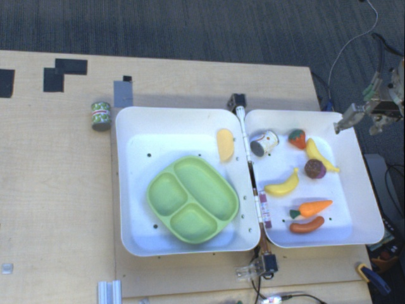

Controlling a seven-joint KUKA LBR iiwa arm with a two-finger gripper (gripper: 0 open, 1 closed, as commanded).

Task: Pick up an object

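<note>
Gripper (361, 120) seen at right bin's (361, 170) upper right rim; finger state cannot be told. Nearest target: red fruit (297, 138), just inside. Centred vertical descent advised, banana (319, 156) avoided.

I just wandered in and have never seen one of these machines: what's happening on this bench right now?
A robot arm is meant to pick an object out of two white bins. Its gripper sits at the far right edge of the right bin, holding nothing. That bin has toy food: two bananas, a carrot, a sausage, a strawberry, a purple fruit and a small can. The left bin holds a green divided plate and a yellow piece.
</note>
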